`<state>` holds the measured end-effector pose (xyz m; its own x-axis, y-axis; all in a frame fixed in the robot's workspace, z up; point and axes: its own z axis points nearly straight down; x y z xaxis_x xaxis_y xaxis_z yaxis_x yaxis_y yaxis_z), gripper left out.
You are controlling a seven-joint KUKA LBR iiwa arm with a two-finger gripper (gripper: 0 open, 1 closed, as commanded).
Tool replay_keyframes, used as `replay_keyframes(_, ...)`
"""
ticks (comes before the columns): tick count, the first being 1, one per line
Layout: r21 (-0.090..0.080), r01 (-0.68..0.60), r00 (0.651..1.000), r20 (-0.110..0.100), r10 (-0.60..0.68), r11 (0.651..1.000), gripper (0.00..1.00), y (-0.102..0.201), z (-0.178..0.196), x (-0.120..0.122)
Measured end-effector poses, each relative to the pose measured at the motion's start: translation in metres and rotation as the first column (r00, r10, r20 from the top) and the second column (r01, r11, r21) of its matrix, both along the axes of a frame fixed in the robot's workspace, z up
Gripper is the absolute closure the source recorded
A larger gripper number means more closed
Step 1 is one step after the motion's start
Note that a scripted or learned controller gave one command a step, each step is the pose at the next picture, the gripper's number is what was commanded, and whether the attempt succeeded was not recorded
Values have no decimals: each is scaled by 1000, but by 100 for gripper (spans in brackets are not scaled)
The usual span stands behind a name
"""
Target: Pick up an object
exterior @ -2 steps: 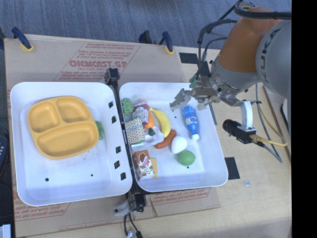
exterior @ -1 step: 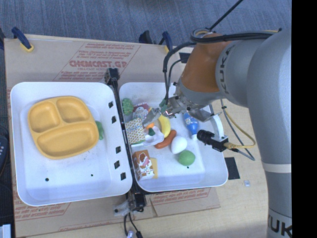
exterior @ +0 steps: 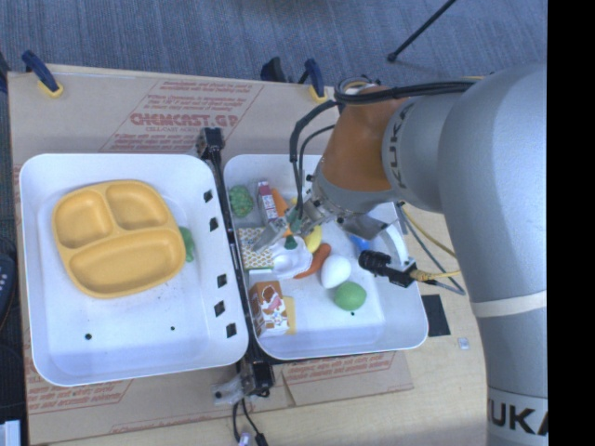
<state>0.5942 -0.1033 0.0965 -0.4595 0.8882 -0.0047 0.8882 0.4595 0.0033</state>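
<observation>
The arm's orange-banded wrist (exterior: 358, 151) hangs over the right bin (exterior: 400, 328), and my gripper (exterior: 290, 230) reaches down into the pile of small items at the bin's middle. Below it lie a white piece (exterior: 290, 264), a yellow piece (exterior: 314, 240) and an orange carrot-like piece (exterior: 319, 260). A white egg (exterior: 336, 271) and a green ball (exterior: 350, 295) rest just to the right. A printed snack packet (exterior: 268, 308) lies near the bin's front left. A green item (exterior: 242, 201) and a small red-labelled bottle (exterior: 267, 198) sit at the back left.
The left bin (exterior: 56, 342) holds a yellow three-compartment tray (exterior: 116, 236) with a small green thing (exterior: 189, 244) at its right edge. A black divider with clips (exterior: 223, 249) separates the bins. Cables (exterior: 423, 272) trail from the wrist over the right bin's right side.
</observation>
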Motion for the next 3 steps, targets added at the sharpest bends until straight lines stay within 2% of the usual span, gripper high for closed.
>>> replay_keyframes(1, -3, -2, 1000, 5, 2, 1000, 100, -1, 12, 2)
replay_keyframes(2, 3, -183, 983, -8, 183, 983, 100, 23, 95, -60)
replay_keyframes(3, 1, -579, 815, -5, 579, 815, 100, 42, 166, -54)
